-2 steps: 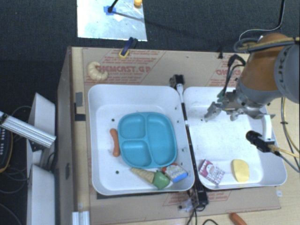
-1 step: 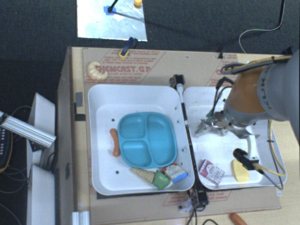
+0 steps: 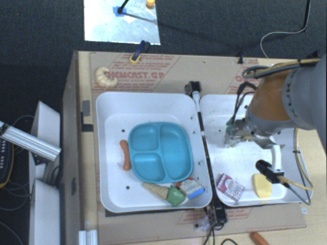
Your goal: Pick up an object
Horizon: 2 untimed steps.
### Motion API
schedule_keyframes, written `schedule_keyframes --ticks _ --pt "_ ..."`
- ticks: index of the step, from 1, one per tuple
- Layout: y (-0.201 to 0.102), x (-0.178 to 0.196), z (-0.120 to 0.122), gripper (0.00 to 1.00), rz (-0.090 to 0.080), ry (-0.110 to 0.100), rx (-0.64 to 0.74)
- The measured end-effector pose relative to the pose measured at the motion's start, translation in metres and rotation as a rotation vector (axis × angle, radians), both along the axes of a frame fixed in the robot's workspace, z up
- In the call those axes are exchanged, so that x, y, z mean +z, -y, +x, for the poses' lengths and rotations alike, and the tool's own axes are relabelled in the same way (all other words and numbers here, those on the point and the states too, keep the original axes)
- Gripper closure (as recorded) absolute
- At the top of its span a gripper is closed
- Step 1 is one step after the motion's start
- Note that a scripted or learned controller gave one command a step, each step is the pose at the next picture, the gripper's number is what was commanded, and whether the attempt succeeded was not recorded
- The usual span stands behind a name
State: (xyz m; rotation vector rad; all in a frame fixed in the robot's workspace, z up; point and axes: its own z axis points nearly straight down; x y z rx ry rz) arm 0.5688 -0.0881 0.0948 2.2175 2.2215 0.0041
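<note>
My gripper [image 3: 234, 137] low in right bin [image 3: 219, 106], near its left wall; grip state unclear. Red-white packet [image 3: 230, 187] and yellow block [image 3: 262, 186] lie near front edge, well apart from gripper.

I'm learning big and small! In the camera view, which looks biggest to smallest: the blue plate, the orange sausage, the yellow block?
1. blue plate, by far the largest.
2. orange sausage and yellow block: too alike to rank; the sausage is longer, the block wider.

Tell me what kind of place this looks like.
Probably a robotics lab: a robot arm reaches over two white bins of toy items, including a blue divided plate, on a cardboard-topped bench.
</note>
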Motion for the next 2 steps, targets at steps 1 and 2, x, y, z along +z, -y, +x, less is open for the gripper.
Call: schedule_keyframes --ticks 1,2 --pt "-0.0128 0.0909 0.0513 1.00 0.000 0.001 0.002" --pt "-0.0127 0.0902 0.0508 0.00 0.000 -0.001 0.002"
